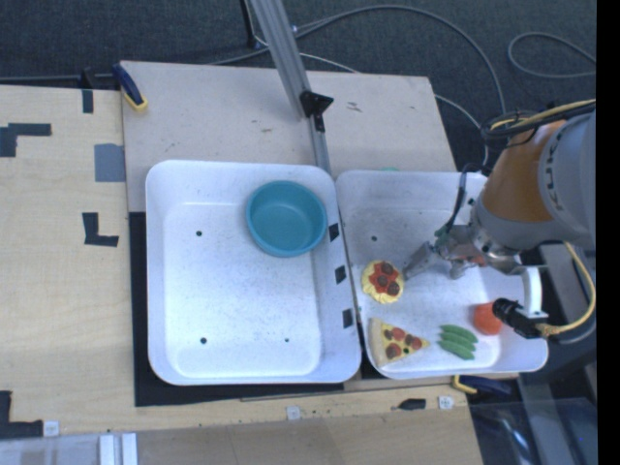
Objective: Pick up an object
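Two bins [160, 260], one bowl [286, 218], four toys [383, 281].

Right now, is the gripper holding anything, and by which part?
Nothing is held. The gripper hangs open in the right bin, its fingers just beside the round toy pizza, with nothing between them.

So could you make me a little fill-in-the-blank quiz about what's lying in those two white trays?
1. The blue bowl sits in the ____ bin.
2. The pizza slice lies in the ____ bin.
3. The colour of the pea pod is ____.
4. The tool is nearest to the round ____ toy.

Missing words: left; right; green; yellow
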`<state>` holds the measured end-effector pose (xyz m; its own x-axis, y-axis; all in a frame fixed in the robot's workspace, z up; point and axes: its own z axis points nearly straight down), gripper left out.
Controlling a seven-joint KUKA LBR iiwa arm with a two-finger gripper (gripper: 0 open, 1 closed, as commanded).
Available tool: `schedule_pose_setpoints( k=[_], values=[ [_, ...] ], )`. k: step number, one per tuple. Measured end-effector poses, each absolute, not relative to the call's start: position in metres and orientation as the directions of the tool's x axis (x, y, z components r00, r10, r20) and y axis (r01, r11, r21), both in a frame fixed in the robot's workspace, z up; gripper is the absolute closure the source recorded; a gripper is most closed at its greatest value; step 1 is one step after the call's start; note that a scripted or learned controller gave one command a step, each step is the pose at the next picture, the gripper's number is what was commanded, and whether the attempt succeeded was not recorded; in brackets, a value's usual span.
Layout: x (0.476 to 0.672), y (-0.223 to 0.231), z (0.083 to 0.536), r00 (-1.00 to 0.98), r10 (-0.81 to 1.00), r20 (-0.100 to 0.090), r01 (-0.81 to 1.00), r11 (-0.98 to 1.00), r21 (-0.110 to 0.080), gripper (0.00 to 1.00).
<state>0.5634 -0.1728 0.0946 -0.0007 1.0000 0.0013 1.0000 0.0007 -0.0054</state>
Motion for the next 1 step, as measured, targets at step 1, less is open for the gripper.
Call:
schedule_pose_setpoints(
  k=[1],
  values=[
    [0.5647,-0.1731,0.1073,-0.001,1.0,0.0,1.0,0.001,-0.001,1.0]
  ],
)
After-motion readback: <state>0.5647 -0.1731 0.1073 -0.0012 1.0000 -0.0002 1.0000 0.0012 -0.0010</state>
